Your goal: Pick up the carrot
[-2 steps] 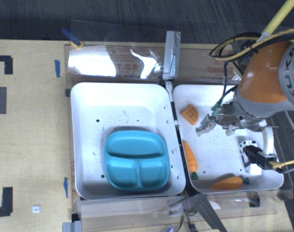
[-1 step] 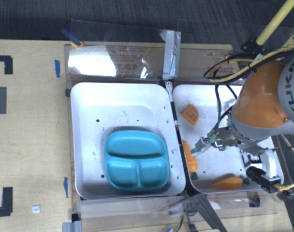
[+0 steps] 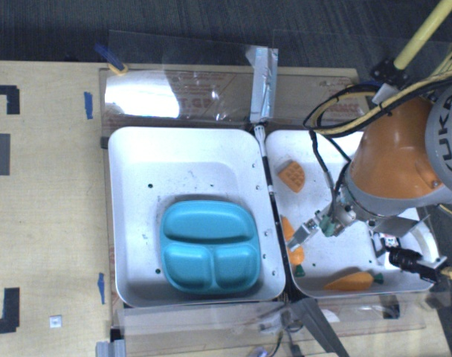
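Tray (image 3: pixel 210 245) in left bin (image 3: pixel 129 162) — carrot (image 3: pixel 350 280) in right bin (image 3: pixel 326 262).

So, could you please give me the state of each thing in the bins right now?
Carrot: lying flat near the right bin's front edge, not gripped.
Tray: upright in the left bin, compartments empty.
Waffle: lying flat in the right bin.
Gripper: low over the right bin, beside the divider.

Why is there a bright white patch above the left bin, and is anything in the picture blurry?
In the camera view, the bright patch is glare on the clear plastic sheet behind the left bin. The blue tray casts a soft shadow on the bin floor. The gripper and the carrot look slightly soft, and the arm shades part of the right bin.
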